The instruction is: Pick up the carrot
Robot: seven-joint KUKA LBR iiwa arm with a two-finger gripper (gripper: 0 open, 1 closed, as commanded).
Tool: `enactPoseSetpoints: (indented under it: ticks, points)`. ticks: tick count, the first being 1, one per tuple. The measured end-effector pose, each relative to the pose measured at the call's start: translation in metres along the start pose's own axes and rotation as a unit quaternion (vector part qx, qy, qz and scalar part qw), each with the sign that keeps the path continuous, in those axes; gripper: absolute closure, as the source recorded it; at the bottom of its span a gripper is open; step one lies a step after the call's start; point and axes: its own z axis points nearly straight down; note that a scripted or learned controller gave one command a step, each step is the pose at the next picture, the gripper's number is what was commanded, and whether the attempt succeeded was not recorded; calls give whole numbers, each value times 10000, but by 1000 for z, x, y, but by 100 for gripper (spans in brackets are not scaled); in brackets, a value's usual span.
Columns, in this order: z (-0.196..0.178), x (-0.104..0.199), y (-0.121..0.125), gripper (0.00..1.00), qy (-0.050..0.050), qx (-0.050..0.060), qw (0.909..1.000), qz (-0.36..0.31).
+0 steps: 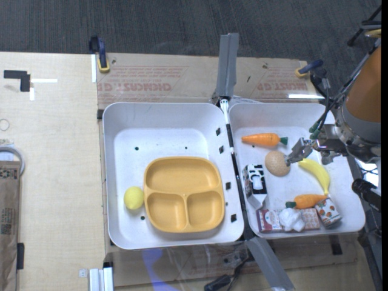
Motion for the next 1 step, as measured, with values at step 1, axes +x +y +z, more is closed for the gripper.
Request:
enactPoseSetpoints:
  ticks: [1]
  points:
    - [16,25,63,0,-4,-5,10000,-85]
